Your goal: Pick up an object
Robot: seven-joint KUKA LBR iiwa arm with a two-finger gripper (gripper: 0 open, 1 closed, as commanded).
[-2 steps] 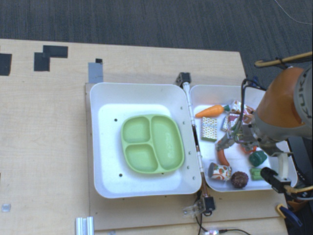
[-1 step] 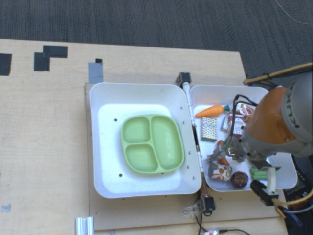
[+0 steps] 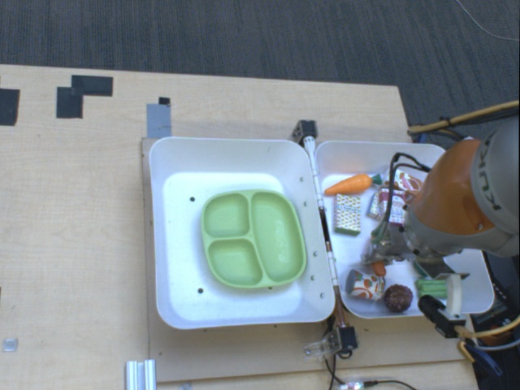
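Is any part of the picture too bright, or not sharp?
Camera view: the left bin's floor glares white around the green plate; the small items in the right bin, near the carrot, look soft; the arm's orange band is slightly blurred.

text: "KU" legible, rest cut off | on: grey arm (image 3: 497, 187) | other labels: too blurred to read

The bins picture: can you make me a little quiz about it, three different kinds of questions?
1. True or false: the green plate lies in the left bin.
2. Which bin does the orange carrot lie in: A left, B right?
3. Fill in: the plate has ___ compartments.

Key: 1 true. 2 B, the right bin, where the arm reaches down. 3 three.
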